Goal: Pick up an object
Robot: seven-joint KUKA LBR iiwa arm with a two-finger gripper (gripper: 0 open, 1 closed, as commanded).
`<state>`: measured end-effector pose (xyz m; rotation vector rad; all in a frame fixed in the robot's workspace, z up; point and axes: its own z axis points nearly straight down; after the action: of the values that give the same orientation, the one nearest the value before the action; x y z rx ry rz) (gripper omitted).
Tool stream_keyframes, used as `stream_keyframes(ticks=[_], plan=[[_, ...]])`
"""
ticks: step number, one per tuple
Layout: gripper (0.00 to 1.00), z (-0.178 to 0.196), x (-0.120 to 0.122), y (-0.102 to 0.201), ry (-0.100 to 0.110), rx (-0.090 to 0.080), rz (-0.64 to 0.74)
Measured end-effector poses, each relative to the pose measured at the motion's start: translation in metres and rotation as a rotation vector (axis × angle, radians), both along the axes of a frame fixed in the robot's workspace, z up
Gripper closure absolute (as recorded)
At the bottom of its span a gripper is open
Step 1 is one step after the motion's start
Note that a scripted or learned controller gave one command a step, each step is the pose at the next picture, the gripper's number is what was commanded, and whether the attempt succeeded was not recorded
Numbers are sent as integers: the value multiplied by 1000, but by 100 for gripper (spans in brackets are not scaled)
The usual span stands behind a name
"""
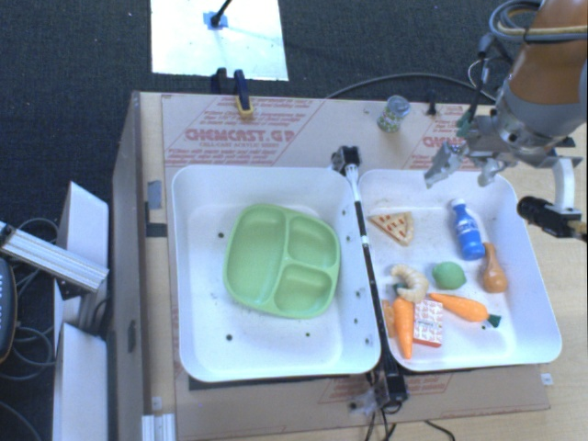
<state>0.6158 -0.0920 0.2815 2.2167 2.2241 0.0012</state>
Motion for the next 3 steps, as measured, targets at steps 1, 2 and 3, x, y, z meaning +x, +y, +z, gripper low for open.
stream_keyframes(ticks=[1,2,3], plan=[[0,-24,6,-70,-1,-1,-1],[0,-197,45,-111,0,-1,-1],[100,-185,47,-111,-5,-2,1]])
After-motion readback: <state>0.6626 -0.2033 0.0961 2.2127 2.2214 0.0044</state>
